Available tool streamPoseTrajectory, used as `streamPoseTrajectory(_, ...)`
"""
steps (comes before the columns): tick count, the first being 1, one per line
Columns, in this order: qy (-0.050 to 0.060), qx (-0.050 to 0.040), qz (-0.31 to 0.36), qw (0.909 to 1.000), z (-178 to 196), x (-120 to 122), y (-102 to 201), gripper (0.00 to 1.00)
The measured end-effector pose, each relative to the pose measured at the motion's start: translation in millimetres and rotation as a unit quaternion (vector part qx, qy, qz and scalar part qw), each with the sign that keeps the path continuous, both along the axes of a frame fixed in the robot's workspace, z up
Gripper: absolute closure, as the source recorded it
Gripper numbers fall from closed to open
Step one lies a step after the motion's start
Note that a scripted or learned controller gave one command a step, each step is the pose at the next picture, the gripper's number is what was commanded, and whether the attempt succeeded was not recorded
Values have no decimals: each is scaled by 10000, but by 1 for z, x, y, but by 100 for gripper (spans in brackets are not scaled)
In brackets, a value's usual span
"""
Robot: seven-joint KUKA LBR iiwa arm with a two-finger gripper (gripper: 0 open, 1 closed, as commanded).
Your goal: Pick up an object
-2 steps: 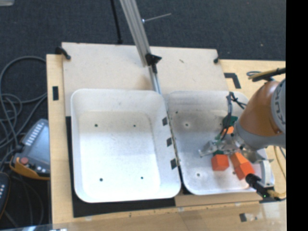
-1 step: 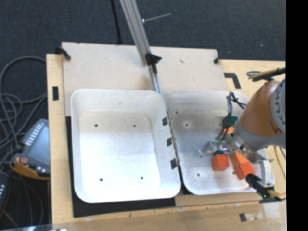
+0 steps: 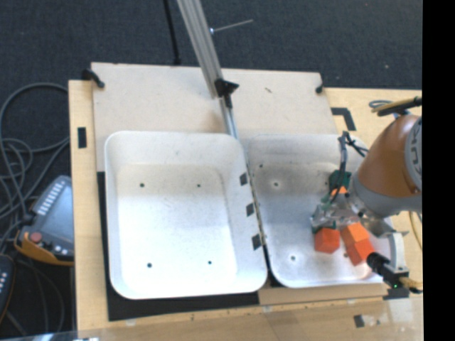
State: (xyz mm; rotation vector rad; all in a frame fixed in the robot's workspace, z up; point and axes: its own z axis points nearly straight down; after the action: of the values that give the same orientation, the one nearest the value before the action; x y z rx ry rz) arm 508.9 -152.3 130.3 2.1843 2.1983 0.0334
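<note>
Down in the right bin's near right corner, the gripper hangs just above an orange block; the picture is too coarse to tell how it is set, or whether it touches the block. The grey arm, with its orange band, comes in from the right edge of the bench and covers part of the bin's right rim.

Counting what lies there: two orange blocks, both in the right bin. The first is squarish and sits near the bin's front rim, directly below the gripper. The second orange block lies just beside it on the right, close enough that they may touch. It is longer, and its long axis runs at a slant from upper left to lower right, towards the bin's near right corner. The first block shows no clear long axis.

Two shallow white bins stand side by side, the left bin and the right one meeting along a shared middle edge with small dark clips. Both floors look scuffed grey and speckled.

The bench is pale wood, with a lighter board under the bins' far edges. A slanted metal pole rises from the board's far edge. Dark carpet surrounds the bench, with black cables looped on the left and a handheld pendant lying beside the bench's left edge.
</note>
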Motion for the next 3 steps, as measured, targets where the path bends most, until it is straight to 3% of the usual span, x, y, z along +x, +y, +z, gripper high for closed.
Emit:
streamPoseTrajectory(1,7,5,4,10000,-1,0,1,0)
streamPoseTrajectory(3,46,-4,-21,10000,-10,-7,-15,0)
